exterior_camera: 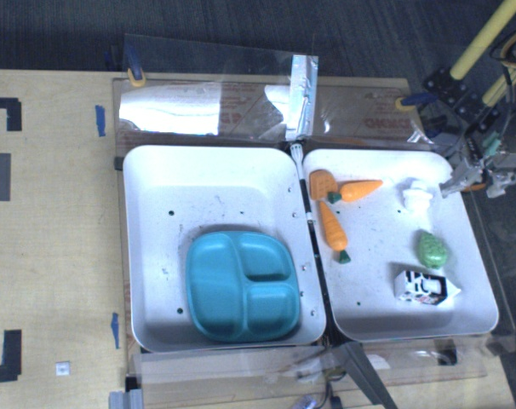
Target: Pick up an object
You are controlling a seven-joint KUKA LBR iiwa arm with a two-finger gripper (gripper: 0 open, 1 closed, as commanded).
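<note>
Two shallow white plastic bins sit side by side. The left bin (147, 228) holds a teal three-compartment plastic tray (241, 286). The right bin (479, 305) holds two orange toy carrots (330, 224), a black-and-white packet (424, 286), a green lumpy ball (432, 249) and a small white object (417, 196). The gripper (484, 173) hangs at the right bin's far-right rim, near the white object; its opening cannot be told.

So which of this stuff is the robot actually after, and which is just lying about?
Could be picked up, all in the right bin:
- two carrots
- orange piece
- green lump
- white lump
- black-and-white item

Just lying about:
- blue divided tray in the left bin
</note>
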